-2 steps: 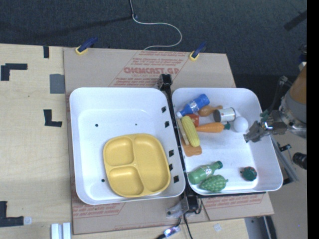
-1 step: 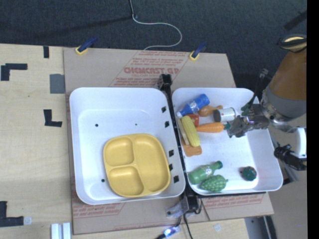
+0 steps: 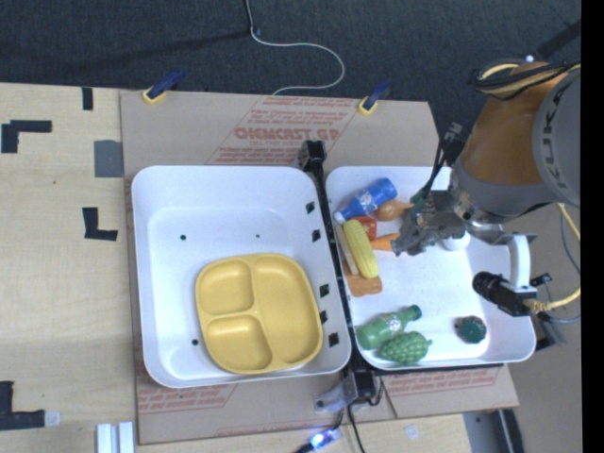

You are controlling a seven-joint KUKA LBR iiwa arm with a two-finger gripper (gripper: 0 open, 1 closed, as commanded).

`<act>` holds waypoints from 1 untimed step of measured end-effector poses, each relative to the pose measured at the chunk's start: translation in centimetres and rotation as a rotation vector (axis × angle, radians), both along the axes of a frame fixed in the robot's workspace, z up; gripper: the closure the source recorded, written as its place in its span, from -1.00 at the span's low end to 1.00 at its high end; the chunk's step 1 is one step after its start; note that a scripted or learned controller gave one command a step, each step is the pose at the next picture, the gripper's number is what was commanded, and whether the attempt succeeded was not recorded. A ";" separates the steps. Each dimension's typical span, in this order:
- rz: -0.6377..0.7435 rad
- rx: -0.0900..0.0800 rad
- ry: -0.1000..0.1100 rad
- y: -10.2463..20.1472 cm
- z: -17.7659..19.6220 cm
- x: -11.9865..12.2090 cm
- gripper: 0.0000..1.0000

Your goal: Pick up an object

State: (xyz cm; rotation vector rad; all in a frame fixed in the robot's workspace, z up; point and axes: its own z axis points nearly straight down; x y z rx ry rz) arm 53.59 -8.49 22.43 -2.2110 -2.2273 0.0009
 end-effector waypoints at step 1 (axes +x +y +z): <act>-0.001 0.000 0.001 5.7 -1.1 0.8 1.00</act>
